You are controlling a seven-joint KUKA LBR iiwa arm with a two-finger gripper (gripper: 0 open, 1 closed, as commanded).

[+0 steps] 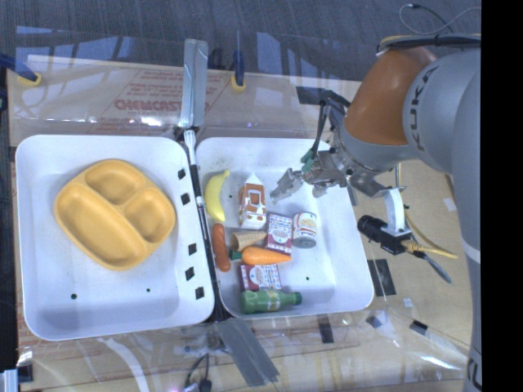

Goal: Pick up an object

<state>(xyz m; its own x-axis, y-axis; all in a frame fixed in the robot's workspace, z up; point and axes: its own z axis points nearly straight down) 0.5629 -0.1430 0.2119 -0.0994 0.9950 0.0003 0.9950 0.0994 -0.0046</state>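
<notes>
We judge the pick barely begun: the gripper [288,184] hangs over the right bin [347,251] with nothing between its spread fingers, above the items (carton [252,205], can [305,229], banana [215,195]) all lying there.

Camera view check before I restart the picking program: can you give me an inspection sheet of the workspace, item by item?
Surface: two shallow white bins, left bin and right bin, side by side on a bench under clear sheeting.
Job's things: in the right bin, yellow banana, small white carton, small tin can, orange carrot, sausage, green bottle, red-labelled packets.
Clutter: yellow divided plastic plate in the left bin.
Grippers: gripper over the right bin's upper part, nothing between its fingers.
Cables: yellow and black leads right of the bins.
Surroundings: dark carpet beyond the bench.
</notes>
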